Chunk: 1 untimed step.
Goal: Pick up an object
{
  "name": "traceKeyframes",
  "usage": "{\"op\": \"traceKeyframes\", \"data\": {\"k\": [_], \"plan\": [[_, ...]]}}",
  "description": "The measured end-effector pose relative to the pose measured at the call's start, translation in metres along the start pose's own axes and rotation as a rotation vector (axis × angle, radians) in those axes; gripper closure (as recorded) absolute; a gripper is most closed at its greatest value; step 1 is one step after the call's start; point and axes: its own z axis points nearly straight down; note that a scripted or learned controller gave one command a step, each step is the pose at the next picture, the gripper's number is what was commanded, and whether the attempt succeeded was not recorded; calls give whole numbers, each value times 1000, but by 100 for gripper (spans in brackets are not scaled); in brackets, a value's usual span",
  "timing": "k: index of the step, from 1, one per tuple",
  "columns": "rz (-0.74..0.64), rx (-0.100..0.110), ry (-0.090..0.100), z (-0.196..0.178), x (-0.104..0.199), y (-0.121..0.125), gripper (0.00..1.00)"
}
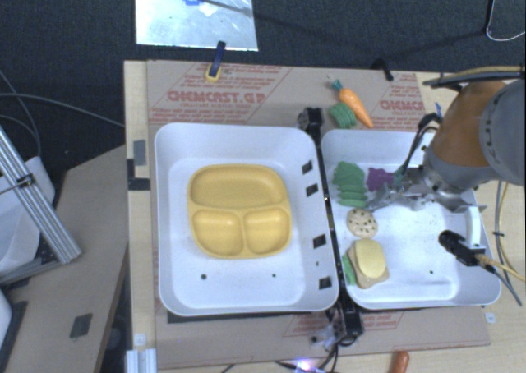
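Observation:
In the right bin [427, 281] lie a green ridged toy [350, 183], a small purple toy [379, 177], a speckled cookie [362, 222] and a toy sandwich [368, 262]. My gripper [383, 194] reaches in from the right and hangs low over the bin's upper left part. Its tip is right beside the purple toy and the green toy's right edge. Whether it touches either of them I cannot tell. Nothing is visibly held.
The left bin [177, 281] holds a yellow divided plate [239, 209]. A toy carrot [354, 103] with a green piece [342, 116] lies on the bench just behind the right bin. A black divider [322, 191] runs between the bins.

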Motion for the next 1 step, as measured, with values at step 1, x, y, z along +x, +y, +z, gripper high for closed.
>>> {"op": "traceKeyframes", "data": {"k": [1], "plan": [[-13,-7,4,-110,115,-89,0]]}}
